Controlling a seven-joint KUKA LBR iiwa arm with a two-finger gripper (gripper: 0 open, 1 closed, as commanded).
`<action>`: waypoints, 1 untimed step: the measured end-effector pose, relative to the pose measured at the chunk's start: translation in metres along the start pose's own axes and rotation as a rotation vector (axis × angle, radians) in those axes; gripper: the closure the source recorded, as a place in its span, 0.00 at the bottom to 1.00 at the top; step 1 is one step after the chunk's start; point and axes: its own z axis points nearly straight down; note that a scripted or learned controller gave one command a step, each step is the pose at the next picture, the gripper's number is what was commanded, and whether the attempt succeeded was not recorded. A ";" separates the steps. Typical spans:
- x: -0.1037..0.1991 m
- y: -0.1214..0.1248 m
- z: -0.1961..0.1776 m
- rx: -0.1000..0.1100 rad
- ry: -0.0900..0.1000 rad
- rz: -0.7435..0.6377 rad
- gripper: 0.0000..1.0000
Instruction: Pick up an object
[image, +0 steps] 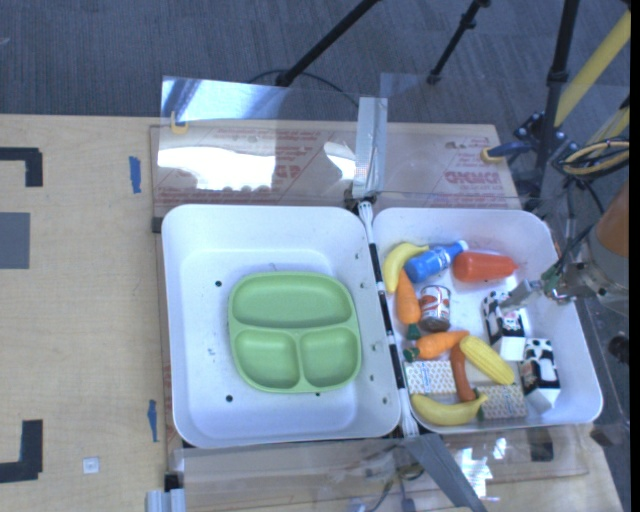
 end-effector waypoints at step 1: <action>0.047 -0.018 -0.049 0.062 0.035 -0.085 0.00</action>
